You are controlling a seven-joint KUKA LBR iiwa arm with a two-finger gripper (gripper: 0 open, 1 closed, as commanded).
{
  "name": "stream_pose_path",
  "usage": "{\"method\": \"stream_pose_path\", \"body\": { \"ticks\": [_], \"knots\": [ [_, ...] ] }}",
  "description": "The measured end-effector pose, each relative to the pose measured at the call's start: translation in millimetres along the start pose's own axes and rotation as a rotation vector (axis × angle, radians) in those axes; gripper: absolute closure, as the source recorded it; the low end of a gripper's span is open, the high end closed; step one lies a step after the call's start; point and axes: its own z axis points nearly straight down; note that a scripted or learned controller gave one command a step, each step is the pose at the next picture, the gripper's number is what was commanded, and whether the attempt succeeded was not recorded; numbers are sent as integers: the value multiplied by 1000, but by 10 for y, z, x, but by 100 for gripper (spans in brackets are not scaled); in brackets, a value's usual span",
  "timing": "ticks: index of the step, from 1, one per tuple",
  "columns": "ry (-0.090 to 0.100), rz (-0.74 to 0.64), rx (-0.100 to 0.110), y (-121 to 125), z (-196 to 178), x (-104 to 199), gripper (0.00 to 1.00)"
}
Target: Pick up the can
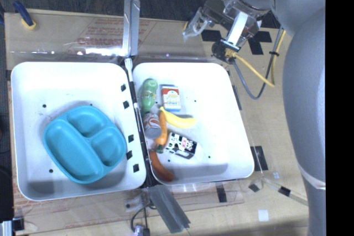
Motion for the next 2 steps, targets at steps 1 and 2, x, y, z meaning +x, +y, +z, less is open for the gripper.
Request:
{"method": "stream_pose_path", "body": {
  "ticks": [1, 2],
  "knots": [
    [-3, -249, 4, -534, 1133, -93, 0],
    [-2, -397, 3, -827, 1854, -796, 0]
  ]
}}
